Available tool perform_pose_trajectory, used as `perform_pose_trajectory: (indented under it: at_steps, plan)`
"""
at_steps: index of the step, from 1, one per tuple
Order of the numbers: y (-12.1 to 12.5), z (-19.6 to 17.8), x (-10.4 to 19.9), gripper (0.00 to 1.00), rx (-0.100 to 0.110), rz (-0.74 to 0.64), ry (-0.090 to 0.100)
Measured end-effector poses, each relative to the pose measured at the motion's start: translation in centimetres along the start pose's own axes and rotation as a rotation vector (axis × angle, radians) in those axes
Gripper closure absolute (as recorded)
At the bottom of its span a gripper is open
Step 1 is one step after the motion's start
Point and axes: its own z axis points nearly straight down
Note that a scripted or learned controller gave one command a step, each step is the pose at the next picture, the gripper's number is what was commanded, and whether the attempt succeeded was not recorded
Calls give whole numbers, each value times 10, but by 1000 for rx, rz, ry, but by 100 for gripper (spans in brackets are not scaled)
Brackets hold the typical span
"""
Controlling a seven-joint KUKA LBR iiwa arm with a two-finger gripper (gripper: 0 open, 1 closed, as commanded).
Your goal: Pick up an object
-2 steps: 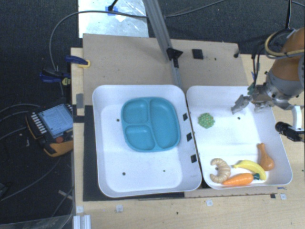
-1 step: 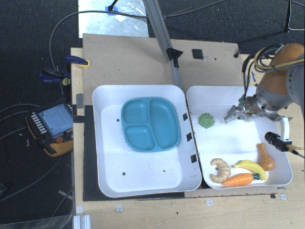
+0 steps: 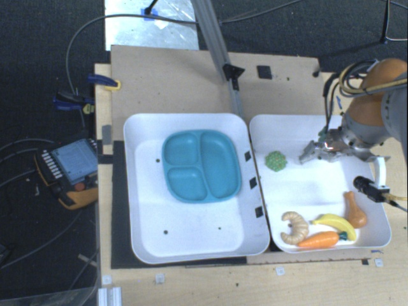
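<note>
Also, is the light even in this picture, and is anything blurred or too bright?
Camera view: the white bins look bright but not washed out; the shiny sheet at the top glares; the gripper is small and slightly soft; the green ball casts almost no shadow.

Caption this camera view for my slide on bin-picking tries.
Gripper over right bin near green ball; croissant, carrot, banana below; blue tray in left bin.

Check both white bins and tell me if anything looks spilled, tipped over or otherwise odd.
Nothing stands out. The blue divided plastic plate lies flat in the left white bin. In the right white bin, the green bumpy ball sits alone, and the croissant, carrot, banana and drumstick cluster at its near corner.
</note>
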Motion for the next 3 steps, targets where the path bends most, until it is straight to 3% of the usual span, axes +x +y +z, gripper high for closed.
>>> perform_pose_trajectory:
  at_steps: [1, 3]
  plan:
    - [2, -13, -2, 100, -7, -3, -7]
    - [9, -122, -10, 100, -6, 1, -1]
